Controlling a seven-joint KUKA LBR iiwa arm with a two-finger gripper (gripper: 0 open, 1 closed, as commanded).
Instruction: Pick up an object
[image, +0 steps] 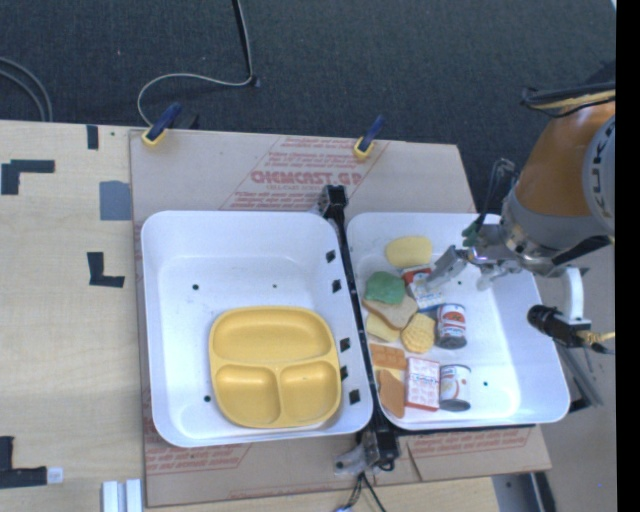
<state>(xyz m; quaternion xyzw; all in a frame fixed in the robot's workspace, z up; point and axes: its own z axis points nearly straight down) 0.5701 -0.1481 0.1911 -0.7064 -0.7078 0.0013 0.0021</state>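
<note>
Nearest the camera, at the bottom edge of the bench, black clips (368, 455) pinch my 2 bins together where their rims meet. My left bin (175, 255) carries a yellow divided plate (275, 365) with 3 compartments, lying flat toward its lower right. My right bin (530, 385) is the crowded one, with everything heaped along its left half. At the lower end a red and white carton (423, 384) lies flat with its long axis running up and down the view, touching a small can (455, 387) on its right that lies on its side. An orange flat piece (390, 378) sits just left of the carton, against the divider. Above these a second can (451, 326) lies tilted, its long axis nearly up and down the view, with a round waffle-like cracker (419, 333) touching its left side and a tan slice (388, 316) beyond that. A green piece (385, 290) lies higher, and a pale yellow lump (408, 250) is at the top of the heap.

My pincer (440, 272) hangs over the upper part of this pile, reaching in from the right, its grey fingers (447, 264) pointing left and down toward a small white and blue item (428, 290) beside the green piece. Whether my fingers are released or clenched I cannot tell; the item under the tips is partly covered and its shape is unclear. 2 clamps (160, 125) hold the cardboard sheet (290, 180) at the far edge
</note>
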